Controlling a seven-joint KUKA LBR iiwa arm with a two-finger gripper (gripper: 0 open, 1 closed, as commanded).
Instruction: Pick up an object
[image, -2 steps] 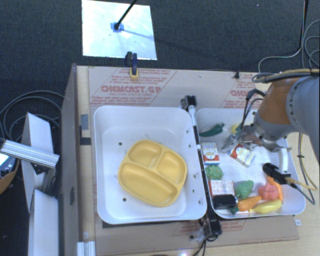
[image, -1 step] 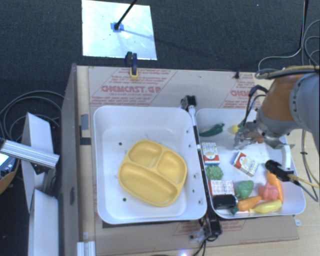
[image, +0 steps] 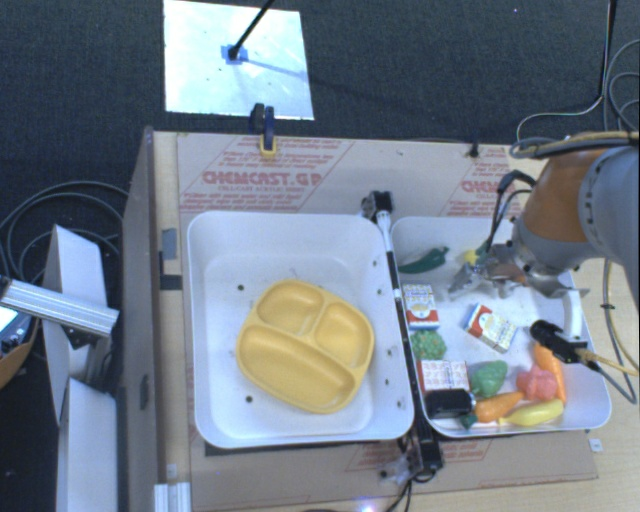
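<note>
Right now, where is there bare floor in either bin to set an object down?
Left bin: bare strips all around the yellow tray, widest along its far side. Right bin is crowded: toys fill its near half, and the gripper hangs over the far part.

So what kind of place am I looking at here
Most likely a robotics lab bench set up for grasping trials: a robot arm reaches over two white bins, one holding toy food like a green pepper, on a cardboard-covered bench with loose cables.
</note>
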